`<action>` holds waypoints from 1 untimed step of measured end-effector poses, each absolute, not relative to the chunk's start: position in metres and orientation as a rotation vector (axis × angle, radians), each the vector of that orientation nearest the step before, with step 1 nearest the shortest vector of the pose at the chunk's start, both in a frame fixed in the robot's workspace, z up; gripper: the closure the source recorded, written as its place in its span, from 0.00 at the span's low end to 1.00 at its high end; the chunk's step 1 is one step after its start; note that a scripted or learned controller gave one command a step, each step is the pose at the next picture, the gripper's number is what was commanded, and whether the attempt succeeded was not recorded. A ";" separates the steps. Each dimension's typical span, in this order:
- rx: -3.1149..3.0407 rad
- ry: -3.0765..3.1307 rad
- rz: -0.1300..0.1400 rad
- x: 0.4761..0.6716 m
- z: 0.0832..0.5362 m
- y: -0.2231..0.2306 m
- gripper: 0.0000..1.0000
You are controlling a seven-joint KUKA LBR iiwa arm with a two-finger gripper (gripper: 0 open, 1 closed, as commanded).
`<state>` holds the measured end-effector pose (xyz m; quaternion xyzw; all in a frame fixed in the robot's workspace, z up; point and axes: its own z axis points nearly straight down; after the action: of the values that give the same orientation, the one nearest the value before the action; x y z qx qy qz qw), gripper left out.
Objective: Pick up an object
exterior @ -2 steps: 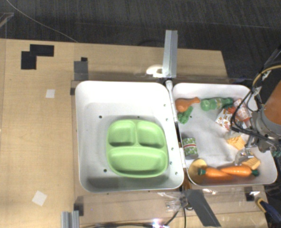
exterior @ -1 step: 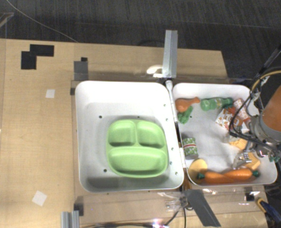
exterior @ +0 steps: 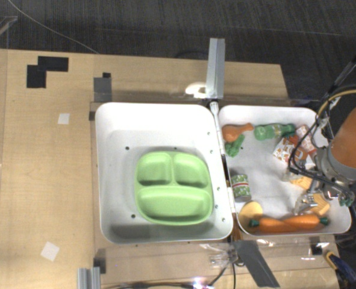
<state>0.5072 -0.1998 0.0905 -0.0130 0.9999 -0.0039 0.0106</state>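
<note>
The right bin (exterior: 268, 172) holds several toy foods. An orange carrot (exterior: 288, 223) lies along its near wall, with a yellow piece (exterior: 250, 209) at the carrot's left end. A small labelled can (exterior: 241, 186) stands by the left wall. At the back lie an orange drumstick (exterior: 237, 130), a green bottle (exterior: 273, 130), a small green piece (exterior: 234, 145) and a red-and-white packet (exterior: 284, 150). My gripper (exterior: 312, 202) is low in the bin's near right corner, just above the carrot's right end and next to a tan piece (exterior: 321, 208). The arm's cables hide part of that corner.
The left bin (exterior: 114, 179) bears a green divided plate (exterior: 173, 186). A metal post (exterior: 215, 70) stands behind the wall between the bins. The arm's orange band (exterior: 353, 142) overhangs the right bin's right wall. Wooden bench lies to the left.
</note>
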 end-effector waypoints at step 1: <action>-0.052 3.125 -0.004 0.510 0.090 -0.204 0.00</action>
<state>0.5099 -0.2045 0.0902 -0.0167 0.9998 -0.0013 0.0080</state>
